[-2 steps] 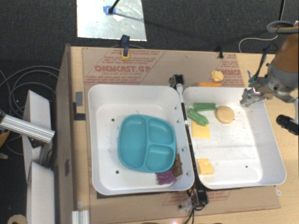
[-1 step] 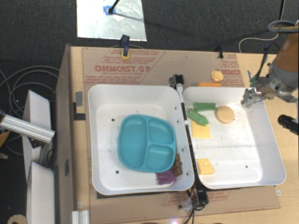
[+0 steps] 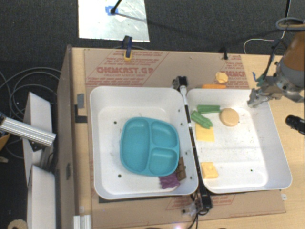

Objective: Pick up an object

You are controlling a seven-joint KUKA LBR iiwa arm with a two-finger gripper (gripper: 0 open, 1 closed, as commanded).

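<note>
My gripper (image 3: 256, 99) hangs at the upper right corner of the right bin (image 3: 274, 147), on the grey arm (image 3: 291, 70) that comes in from the right. Nothing shows in its grasp. In that bin lie a tan round bun (image 3: 229, 117) just left of the gripper, a green pod (image 3: 208, 109) and a second green piece (image 3: 202, 119), a flat yellow slice (image 3: 205, 134), and a small yellow block (image 3: 209, 170) near the front.
The left bin (image 3: 102, 128) holds a teal divided plate (image 3: 149, 146), with a purple item (image 3: 168, 181) and a brown item (image 3: 181, 171) at its front right. Behind the right bin, a yellow lump (image 3: 221, 77) and an orange stick (image 3: 213, 86) rest on the cardboard.
</note>
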